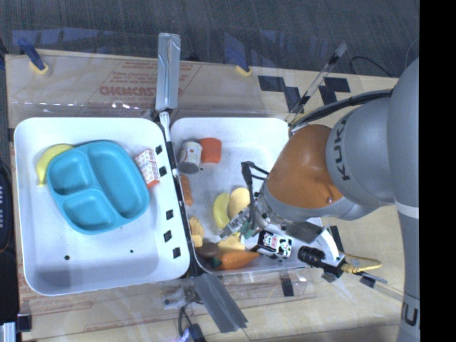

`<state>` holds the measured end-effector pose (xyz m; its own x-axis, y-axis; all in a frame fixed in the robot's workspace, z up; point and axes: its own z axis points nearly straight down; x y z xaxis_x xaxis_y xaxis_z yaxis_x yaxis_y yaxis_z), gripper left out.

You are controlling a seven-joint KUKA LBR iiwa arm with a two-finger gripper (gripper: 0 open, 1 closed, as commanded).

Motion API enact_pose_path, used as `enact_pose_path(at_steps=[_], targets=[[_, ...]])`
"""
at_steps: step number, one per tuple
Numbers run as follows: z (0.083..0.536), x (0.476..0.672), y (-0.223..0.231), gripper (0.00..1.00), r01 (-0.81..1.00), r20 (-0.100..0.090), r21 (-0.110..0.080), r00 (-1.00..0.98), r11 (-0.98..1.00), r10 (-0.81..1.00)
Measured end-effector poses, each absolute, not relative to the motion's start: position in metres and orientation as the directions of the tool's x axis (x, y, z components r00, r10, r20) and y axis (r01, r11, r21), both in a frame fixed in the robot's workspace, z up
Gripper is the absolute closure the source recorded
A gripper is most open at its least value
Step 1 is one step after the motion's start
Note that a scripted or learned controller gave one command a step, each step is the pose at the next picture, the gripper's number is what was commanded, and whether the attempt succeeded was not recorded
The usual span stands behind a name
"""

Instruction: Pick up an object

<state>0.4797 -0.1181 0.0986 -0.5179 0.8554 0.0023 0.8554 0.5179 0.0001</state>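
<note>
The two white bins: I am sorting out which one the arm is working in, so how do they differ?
The left bin holds a large blue divided tray, with a yellow thing tucked at its edge; the right bin holds a jumble of small items, including a carrot. The arm reaches over the right bin, not the left bin. Both are shallow, white and side by side.

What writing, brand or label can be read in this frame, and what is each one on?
"KUKA": on the grey arm, running sideways, partly cut by its curve.
Red print on the clear sheet behind the bins: too blurred to read.
Small packet beside the blue tray: print too small.
</note>
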Motion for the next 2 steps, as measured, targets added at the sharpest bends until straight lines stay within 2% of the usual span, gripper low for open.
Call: enact_pose_path(at_steps=[1, 2], targets=[[0.099, 0.480, -0.118, 0.00, 0.856, 0.002, 0.000, -0.518, 0.518, 0.856], [0.089, 0.541, -0.104, 0.00, 0.865, 0.004, -0.003, -0.501, 0.501, 0.865]])
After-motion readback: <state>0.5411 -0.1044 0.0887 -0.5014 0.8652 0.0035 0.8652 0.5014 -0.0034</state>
